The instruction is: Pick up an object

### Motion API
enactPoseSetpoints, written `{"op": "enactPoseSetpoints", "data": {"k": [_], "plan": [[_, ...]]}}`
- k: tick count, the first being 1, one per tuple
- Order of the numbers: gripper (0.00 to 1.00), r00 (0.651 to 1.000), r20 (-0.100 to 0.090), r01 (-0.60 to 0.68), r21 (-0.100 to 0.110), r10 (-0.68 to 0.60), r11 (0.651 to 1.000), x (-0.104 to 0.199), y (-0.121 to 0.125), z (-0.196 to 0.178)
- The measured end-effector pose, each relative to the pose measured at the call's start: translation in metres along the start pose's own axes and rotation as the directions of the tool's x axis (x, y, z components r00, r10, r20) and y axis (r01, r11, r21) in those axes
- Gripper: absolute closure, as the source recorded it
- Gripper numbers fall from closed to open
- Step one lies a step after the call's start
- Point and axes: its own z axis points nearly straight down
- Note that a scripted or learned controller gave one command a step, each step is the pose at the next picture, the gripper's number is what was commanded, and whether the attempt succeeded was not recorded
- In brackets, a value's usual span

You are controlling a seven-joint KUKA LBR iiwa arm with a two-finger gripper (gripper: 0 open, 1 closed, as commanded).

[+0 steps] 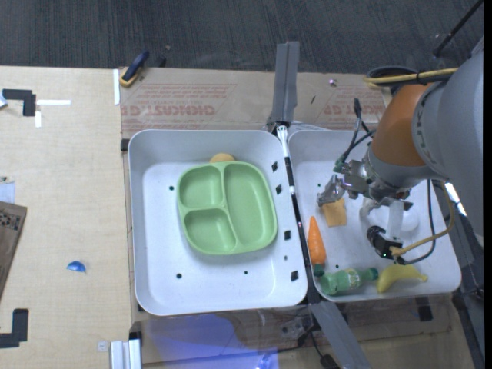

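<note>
In the right bin [430,287], my gripper [333,194] hangs low over the left half, right above a tan block [336,214]. The block's top edge meets the gripper's tip, and I cannot make out whether it is gripped. An orange carrot [315,241] lies just left of the block along the bin's left wall. A green bottle [346,280] lies on its side at the front, with a yellow banana [401,276] to its right.
The left bin [150,229] holds a green divided plate [227,207], and a small yellow-orange thing [222,158] peeks out behind its far edge. A divider runs between the two bins. The arm covers the right bin's back right part.
</note>
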Motion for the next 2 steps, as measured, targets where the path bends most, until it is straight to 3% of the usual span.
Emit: {"op": "enactPoseSetpoints", "data": {"k": [1,2], "plan": [[1.0,1.0,0.001,0.0,0.002,0.0,1.0,-0.002,0.0,-0.008],[1.0,1.0,0.0,0.001,0.001,-0.001,1.0,0.019,-0.064,-0.1]]}}
